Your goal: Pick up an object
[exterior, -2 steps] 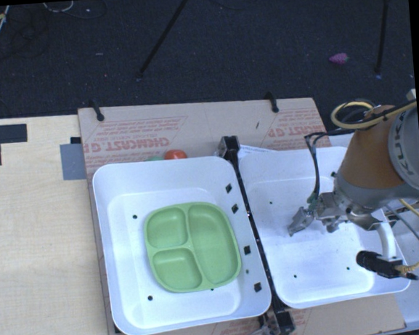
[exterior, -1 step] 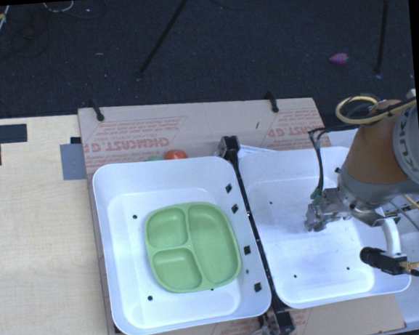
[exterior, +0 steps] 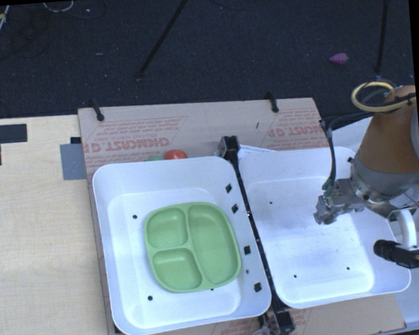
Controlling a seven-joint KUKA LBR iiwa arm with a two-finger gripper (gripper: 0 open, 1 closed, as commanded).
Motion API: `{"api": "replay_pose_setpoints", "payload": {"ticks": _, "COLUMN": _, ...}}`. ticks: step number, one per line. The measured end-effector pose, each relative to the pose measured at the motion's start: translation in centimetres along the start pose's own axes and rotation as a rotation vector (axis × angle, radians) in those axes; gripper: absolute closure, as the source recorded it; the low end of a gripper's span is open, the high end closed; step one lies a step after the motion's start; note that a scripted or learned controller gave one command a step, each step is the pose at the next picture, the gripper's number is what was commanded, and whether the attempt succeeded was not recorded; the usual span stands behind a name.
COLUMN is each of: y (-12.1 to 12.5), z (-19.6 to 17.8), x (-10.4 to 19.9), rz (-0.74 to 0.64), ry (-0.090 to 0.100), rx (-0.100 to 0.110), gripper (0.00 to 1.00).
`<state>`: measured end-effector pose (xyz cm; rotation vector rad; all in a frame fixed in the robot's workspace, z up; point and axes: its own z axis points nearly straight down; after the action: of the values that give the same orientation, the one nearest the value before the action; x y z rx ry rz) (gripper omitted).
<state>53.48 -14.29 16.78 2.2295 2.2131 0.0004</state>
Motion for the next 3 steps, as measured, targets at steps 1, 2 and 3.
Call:
{"api": "replay_pose_setpoints", "payload": {"ticks": 1, "y": 0.0, "z": -4.1, "x": -0.1, "rz": -0.009, "ry": 0.0, "rx": 0.0, "gripper": 1.0}}
{"api": "replay_pose_setpoints", "payload": {"ticks": 2, "y": 2.4, "z": -4.4, "x": 5.6, "rz": -0.013, "ry": 0.002, "rx": 0.001, "gripper": 1.0}}
{"api": "replay_pose_setpoints", "payload": {"ticks": 3, "y": 3.7, "z": -5.6, "x": 11.1, "rz": -0.012, "ry": 0.002, "rx": 0.002, "gripper": 1.0}}
